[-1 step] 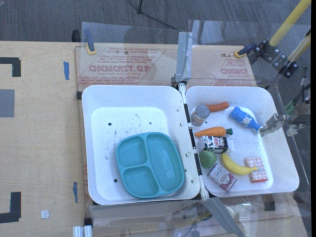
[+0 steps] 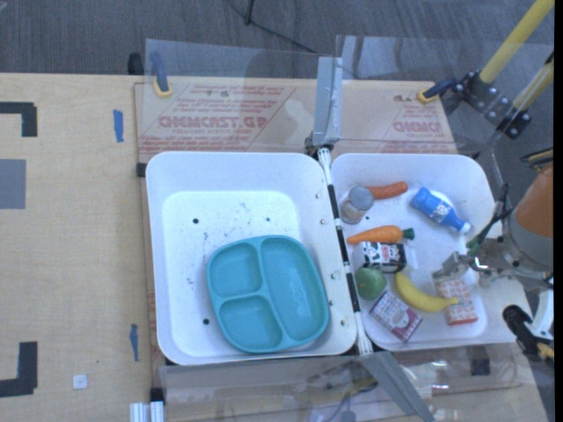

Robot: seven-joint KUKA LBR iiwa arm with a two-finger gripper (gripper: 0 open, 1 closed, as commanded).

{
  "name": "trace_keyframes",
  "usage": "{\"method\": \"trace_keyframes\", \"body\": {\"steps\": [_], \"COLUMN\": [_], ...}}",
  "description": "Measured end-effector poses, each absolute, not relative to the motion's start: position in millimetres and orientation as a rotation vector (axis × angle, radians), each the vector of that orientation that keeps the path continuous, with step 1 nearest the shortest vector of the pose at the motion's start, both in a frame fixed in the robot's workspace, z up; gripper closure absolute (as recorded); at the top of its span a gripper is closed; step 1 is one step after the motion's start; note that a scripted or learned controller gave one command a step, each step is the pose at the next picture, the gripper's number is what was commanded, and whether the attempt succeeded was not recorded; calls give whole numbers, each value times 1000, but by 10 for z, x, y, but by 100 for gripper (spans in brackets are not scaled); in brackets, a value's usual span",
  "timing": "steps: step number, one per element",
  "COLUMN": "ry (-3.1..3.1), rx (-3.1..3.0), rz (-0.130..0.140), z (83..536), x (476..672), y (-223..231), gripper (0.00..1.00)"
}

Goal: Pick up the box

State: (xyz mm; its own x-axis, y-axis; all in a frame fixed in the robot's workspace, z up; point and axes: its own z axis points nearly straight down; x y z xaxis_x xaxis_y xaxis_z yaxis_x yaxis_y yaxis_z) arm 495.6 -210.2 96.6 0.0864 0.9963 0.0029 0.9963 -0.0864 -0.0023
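I see a teal tray (image 2: 266, 294) in the left bin (image 2: 167, 236). In the right bin (image 2: 475, 176): two carrots (image 2: 387, 189) (image 2: 378, 234), a blue bottle (image 2: 438, 209), a can (image 2: 357, 204), a lime (image 2: 370, 282) and a banana (image 2: 420, 295). Blue tape (image 2: 118, 126) marks the counter (image 2: 70, 236).

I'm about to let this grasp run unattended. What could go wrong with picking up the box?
The gripper hovers by the bin's right rim, so it may strike the rim. The red box touches the banana and sits near the green ball, so the gripper might pinch or shove a neighbour instead.
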Motion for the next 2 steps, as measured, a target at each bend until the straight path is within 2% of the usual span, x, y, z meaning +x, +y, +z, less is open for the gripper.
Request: {"method": "trace_keyframes", "body": {"steps": [1,2], "ry": [-2111,-2153], "rx": [-2319,-2289], "rz": [5,0], "z": [1021,2318], "x": [4939,4804], "y": [-2141,-1242], "gripper": [100,100]}}
